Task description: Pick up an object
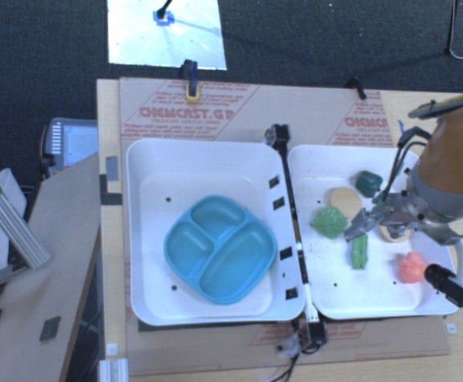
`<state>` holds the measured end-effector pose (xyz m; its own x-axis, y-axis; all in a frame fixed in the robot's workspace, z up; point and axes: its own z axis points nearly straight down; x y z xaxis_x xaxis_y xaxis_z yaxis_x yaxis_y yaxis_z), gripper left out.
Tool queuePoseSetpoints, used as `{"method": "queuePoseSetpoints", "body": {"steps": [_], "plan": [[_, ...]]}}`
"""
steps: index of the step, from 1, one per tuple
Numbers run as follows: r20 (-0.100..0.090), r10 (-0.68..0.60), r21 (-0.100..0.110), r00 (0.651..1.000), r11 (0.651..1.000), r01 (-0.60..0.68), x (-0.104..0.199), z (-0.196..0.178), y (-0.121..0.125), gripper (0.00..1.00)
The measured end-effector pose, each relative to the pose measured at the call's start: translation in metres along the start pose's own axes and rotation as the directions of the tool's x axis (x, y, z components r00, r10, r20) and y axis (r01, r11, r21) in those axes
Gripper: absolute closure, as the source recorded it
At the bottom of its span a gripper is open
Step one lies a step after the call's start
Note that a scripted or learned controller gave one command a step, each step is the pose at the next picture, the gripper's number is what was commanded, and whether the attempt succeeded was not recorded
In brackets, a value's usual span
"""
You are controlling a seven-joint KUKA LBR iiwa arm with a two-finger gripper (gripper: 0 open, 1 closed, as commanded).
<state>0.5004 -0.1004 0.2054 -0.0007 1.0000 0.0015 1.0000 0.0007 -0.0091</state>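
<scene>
So the pick hasn't happened yet as far as I can tell. The end effector [372,223] is down inside the right bin [339,297], hanging low among the small objects, and nothing sits between its fingers that I can make out. Whether those fingers are spread or closed, I honestly cannot tell, the wrist and cabling cover too much of them.

What's around it: a light green lumpy piece [328,220] just off to its left, a tan round thing [344,199] up and left of it and close, a darker green chunk [367,183] straight above it toward the far wall, and a long green piece [359,251] lying right below it, close to the tip. A pinkish-red object [410,268] lies below and to the right, a bit further off. There's also a pale ring-like thing [396,231] just to the right of the tip, partly hidden by the arm, so I can't say what it is.

All of those look like they're resting on the bin floor, none lifted. Across the divider, well to the left of the end effector, the other bin [156,181] has a blue divided plate [219,248] in it, untouched by the look of it.

My read: it's at the reach/descend stage. The closest candidates seem to be the long green piece or the light green lump. Closing on something and lifting it clear of the bin is all still to do.
</scene>
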Motion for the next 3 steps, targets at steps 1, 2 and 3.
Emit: {"method": "queuePoseSetpoints", "body": {"steps": [1,2,3], "plan": [[0.002,-0.002,-0.01,1.0,1.0,0.002,0.0,-0.005,0.002,0.0],[0.001,-0.001,-0.007,1.0,1.0,0.001,0.0,0.037,0.003,0.0],[0.0,-0.001,-0.005,1.0,1.0,0.001,0.011,0.092,0.003,0.0]]}}
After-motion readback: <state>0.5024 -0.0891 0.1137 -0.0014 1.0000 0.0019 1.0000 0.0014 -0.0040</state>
